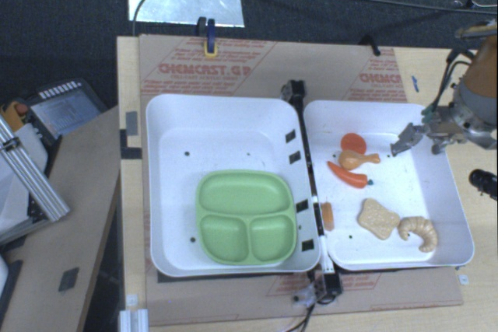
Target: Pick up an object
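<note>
The right bin (436, 190) holds several toy foods: a red tomato (353, 142), a tan drumstick (359, 160), a red-orange chili (348, 175), a small orange piece (327, 215) by the divider, a beige toast slice (377, 218) and a croissant (419, 231). My gripper (410, 138) hangs over the bin's upper right part, right of the tomato and drumstick and apart from them. Its fingers stand open with nothing between them.
The left bin (175, 136) carries a green three-part plate (245, 215). A black clip strip (299, 159) runs between the bins. A grey device (66, 111) and metal rail (31, 175) lie on the side table at left.
</note>
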Available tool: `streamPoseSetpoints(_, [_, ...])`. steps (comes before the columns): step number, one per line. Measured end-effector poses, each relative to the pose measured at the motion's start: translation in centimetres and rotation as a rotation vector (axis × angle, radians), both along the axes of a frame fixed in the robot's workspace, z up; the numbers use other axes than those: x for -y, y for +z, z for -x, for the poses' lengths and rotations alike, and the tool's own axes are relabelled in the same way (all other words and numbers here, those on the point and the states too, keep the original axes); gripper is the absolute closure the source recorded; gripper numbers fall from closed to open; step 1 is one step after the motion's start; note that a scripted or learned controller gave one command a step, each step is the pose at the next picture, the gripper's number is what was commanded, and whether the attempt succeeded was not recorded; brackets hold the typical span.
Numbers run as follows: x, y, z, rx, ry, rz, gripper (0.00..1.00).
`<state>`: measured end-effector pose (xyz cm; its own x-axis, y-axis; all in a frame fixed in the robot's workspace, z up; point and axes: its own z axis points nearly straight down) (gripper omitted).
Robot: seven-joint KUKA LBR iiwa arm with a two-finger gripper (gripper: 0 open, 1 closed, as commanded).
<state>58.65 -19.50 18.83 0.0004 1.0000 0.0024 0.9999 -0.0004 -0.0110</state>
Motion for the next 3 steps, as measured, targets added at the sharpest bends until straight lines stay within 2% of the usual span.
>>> streamPoseSetpoints(1, [-0.1,0.7,-0.3,0.012,0.003,0.003,0.0])
streamPoseSetpoints(3, [0.2,-10.4,-1.0,0.009,0.002,0.002,0.0])
